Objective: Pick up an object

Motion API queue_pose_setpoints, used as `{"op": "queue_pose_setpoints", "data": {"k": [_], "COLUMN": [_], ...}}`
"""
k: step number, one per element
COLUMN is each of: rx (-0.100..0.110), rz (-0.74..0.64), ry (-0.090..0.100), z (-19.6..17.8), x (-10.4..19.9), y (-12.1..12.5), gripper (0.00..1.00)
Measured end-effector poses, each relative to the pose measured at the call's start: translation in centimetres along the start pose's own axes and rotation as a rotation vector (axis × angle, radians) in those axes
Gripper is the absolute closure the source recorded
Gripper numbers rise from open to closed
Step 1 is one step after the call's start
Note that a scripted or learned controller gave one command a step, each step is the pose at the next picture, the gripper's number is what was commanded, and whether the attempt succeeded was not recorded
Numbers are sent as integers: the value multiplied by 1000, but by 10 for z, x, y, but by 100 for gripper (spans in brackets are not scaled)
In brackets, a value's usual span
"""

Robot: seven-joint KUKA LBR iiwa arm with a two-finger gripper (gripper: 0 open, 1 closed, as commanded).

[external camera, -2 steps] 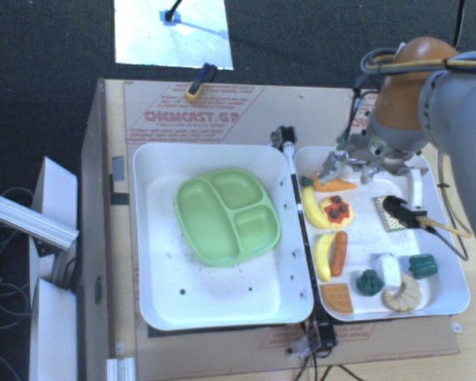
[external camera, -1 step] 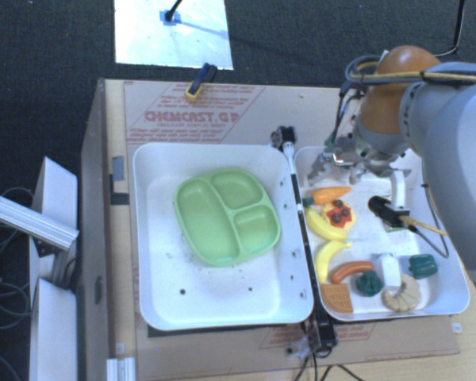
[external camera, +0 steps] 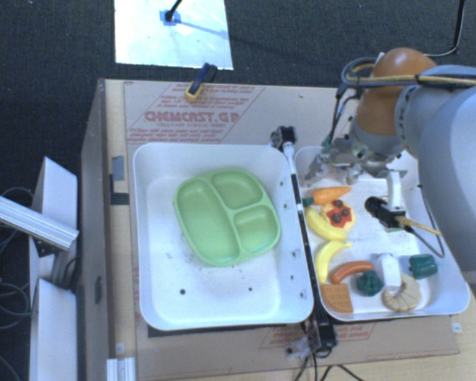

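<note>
Carrot [external camera: 331,194] lies near the far edge of the right bin [external camera: 452,292], its long axis running left to right, just nearer than the gripper [external camera: 337,159], which hovers over that far edge; its grip state cannot be told.

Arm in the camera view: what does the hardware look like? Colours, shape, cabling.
The arm is a thick, rounded grey tube ending in a bulbous orange band above the wrist. Below the band sits a grey metal wrist assembly with thin dark cables looping beside it, leading to the gripper, a small metallic piece over the right bin. No legible markings on the arm.
</note>
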State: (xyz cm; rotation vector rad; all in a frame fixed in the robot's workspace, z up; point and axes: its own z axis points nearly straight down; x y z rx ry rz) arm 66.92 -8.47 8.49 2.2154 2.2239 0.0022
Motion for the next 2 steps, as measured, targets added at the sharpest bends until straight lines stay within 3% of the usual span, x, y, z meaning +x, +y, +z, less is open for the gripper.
{"op": "queue_pose_setpoints", "data": {"k": [2], "rx": [0], "rz": [0], "ry": [0], "z": [0], "x": [2], "y": [0], "gripper": [0]}}
